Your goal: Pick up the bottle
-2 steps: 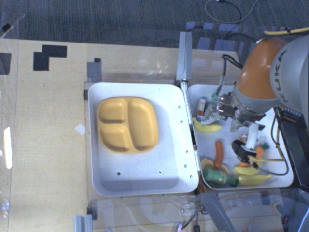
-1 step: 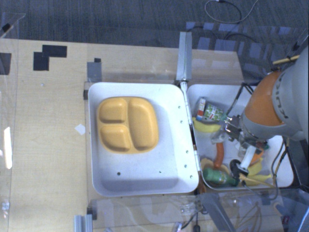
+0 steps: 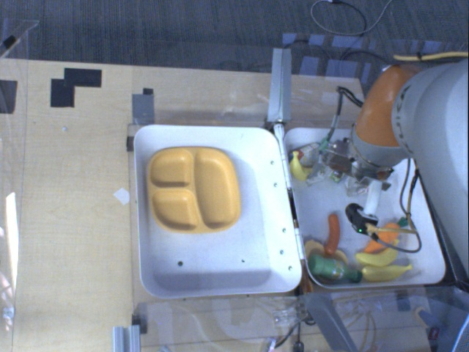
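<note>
— Where's the bottle [image 3: 334, 269]?
— Right bin's [image 3: 432, 270] near-left corner, at seven o'clock from the gripper [image 3: 361, 189].
— Gripper's grip?
— Can't tell.
— Neighbours?
— Orange sausage [image 3: 333, 233] above, bananas [image 3: 382, 265] at three o'clock.

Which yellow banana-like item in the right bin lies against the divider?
The small yellow banana at the right bin's upper left, beside the divider. The other yellow banana lies along the front wall.

left bin [image 3: 157, 270]: near edge open, yellow tray [image 3: 194, 188] mid-far | right bin [image 3: 432, 266]: near edge crowded, green bottle [image 3: 333, 268], bananas [image 3: 381, 272], arm [image 3: 410, 116] over far half
</note>
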